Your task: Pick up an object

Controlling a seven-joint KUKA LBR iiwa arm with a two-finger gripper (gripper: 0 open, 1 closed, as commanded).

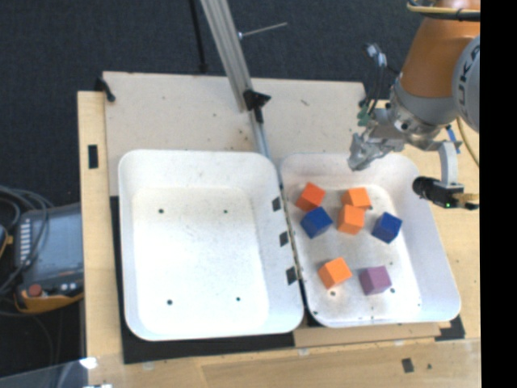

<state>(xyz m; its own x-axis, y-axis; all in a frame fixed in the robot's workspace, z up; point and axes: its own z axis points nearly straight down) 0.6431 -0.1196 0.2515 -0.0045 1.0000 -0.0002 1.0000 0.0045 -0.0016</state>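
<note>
Two shallow white bins side by side on a wooden bench. Contents, nearest first. Left bin: holds no blocks, its floor bare white with a few dark specks. Right bin: seven blocks in all, four orange, two blue, one purple. Front row: purple block at the near right, orange block just to its left, the two close but apart. Middle: blue block toward the bin's left wall; blue block toward the right; between them an orange block. Behind these: orange block, touching the one in front of it, and orange block, just behind the left blue block. Far end: gripper, one, poised above the right bin's back rim, well apart from every block and with nothing between its fingers; whether they are spread or closed cannot be told. Behind it, the arm's orange band. One slanted aluminium rail rises from between the bins.
</note>
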